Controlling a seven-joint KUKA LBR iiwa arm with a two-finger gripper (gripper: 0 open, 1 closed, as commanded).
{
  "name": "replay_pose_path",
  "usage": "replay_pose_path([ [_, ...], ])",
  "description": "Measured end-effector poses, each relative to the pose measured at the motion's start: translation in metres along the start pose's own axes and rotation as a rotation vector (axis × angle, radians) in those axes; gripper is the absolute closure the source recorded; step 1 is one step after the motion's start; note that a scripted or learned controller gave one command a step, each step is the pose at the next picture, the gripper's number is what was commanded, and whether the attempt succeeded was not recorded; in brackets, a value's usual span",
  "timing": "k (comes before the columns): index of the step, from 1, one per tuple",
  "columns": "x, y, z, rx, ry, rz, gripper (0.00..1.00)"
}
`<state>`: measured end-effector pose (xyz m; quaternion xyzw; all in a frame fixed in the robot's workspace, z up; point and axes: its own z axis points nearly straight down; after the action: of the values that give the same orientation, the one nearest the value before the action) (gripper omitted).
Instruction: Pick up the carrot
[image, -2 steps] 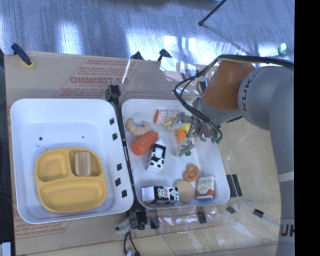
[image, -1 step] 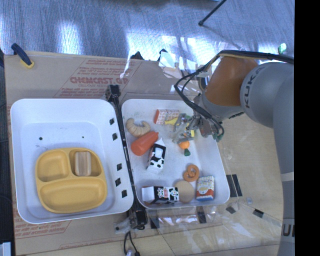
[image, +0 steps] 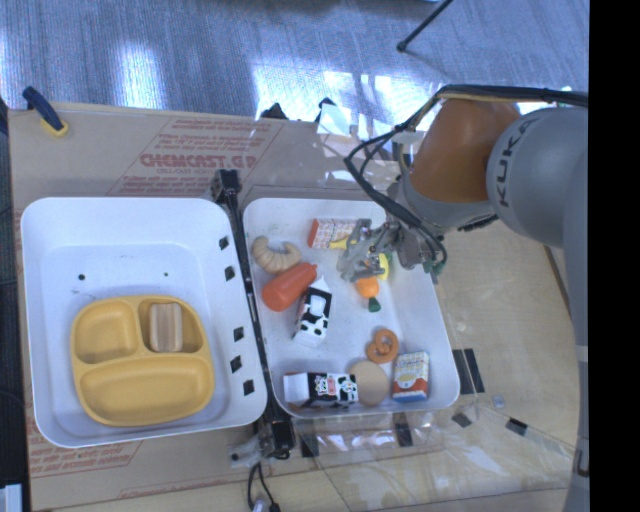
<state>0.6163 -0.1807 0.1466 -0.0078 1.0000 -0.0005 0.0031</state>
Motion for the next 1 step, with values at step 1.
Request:
replay_pose_path([
  [1,0.1022,-0.0077,0.0544,-0.003,0.009,-0.068,1.00],
])
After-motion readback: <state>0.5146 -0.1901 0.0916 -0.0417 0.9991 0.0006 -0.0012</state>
